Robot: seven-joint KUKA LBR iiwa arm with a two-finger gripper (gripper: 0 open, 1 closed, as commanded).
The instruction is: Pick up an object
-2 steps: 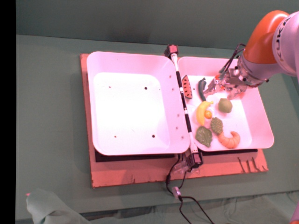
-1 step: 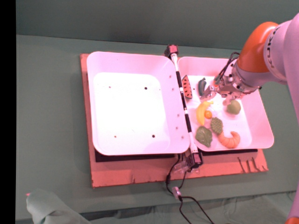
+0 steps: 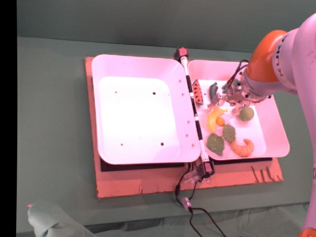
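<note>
"KUKA" can be partly read on the grey arm [image 3: 296, 58]. Whether the gripper [image 3: 223, 98] is wide or narrow I cannot tell; it hangs above the right bin [image 3: 276, 137], just over the banana [image 3: 214, 118]. Both bins rest on a brown board [image 3: 148, 184] on green cloth [image 3: 49, 132].

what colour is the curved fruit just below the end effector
Yellow: the banana in the right bin, clearest in the camera view.

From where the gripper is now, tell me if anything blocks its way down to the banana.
Nothing visible does. The gripper hangs over the right bin, just above the banana's upper end. The small orange piece touches the banana's side, not its top.
</note>
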